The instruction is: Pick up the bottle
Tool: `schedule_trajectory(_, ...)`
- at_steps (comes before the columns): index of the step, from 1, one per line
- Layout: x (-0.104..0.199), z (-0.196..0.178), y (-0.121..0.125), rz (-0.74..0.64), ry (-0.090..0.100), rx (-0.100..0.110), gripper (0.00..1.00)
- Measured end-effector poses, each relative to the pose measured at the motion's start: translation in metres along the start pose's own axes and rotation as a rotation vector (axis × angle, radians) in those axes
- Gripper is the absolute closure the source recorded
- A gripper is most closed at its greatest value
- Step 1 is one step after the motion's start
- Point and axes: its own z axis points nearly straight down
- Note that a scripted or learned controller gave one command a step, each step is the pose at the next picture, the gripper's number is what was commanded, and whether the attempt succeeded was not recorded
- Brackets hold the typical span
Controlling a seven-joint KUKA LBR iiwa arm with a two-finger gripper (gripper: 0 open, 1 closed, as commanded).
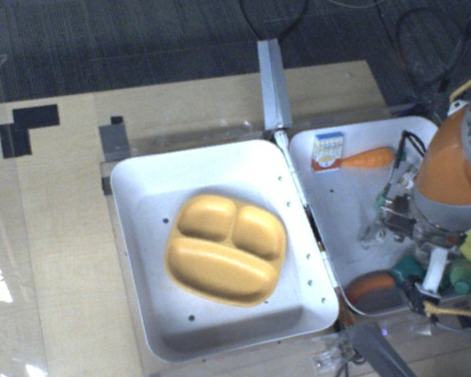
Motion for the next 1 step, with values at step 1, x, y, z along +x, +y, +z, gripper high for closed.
schedule_trajectory(1,-0.0345,-0.0550,0.0593,-0.396,0.000,0.008,0.00)
